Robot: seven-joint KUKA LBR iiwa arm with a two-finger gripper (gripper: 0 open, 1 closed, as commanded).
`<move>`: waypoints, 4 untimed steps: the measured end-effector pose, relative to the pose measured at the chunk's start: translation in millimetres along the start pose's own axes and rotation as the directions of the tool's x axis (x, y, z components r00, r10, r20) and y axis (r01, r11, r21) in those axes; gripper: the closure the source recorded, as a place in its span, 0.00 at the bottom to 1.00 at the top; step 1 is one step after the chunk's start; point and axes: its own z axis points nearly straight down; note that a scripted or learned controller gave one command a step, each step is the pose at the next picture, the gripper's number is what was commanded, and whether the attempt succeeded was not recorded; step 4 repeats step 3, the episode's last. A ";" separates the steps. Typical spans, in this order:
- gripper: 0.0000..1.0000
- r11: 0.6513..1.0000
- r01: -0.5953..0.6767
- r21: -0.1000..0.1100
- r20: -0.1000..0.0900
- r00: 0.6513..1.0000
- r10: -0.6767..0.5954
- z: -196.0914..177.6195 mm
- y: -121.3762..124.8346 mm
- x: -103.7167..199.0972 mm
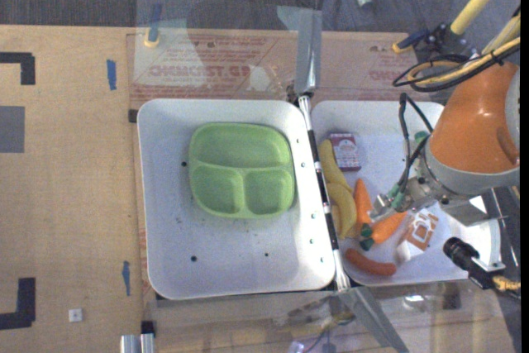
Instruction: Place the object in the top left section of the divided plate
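At the near edge of the right bin (463, 270) a sausage (371, 263) lies flat, close to the front wall. Just above it, a carrot (386, 227) lies tilted, its thick end toward the gripper (387, 207), which hangs low over the bin at the end of the arm (475, 132). The fingertips sit right at the carrot's upper end, touching or almost touching it; whether they are spread or closed on it I cannot tell, since the view is too small and cluttered there. A second carrot (362, 201) stands beside the first, just left of the gripper. Left of that, two bananas (337, 190) lie along the wall that divides the bins. A white carton (418, 234) with orange print lies to the right of the carrots. Farther back, a small red box (344, 150) rests near the bananas' far ends. In the left bin (165, 260), well apart from all this, the green divided plate (241, 169) sits toward the back.
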 end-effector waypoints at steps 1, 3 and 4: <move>1.00 1.000 -0.029 0.001 0.000 1.000 0.029 -57.7 21.7 69.6; 1.00 0.872 -0.490 0.003 0.002 0.872 0.490 -102.7 17.2 56.6; 1.00 0.872 -0.490 0.003 0.002 0.872 0.490 -102.7 17.2 56.6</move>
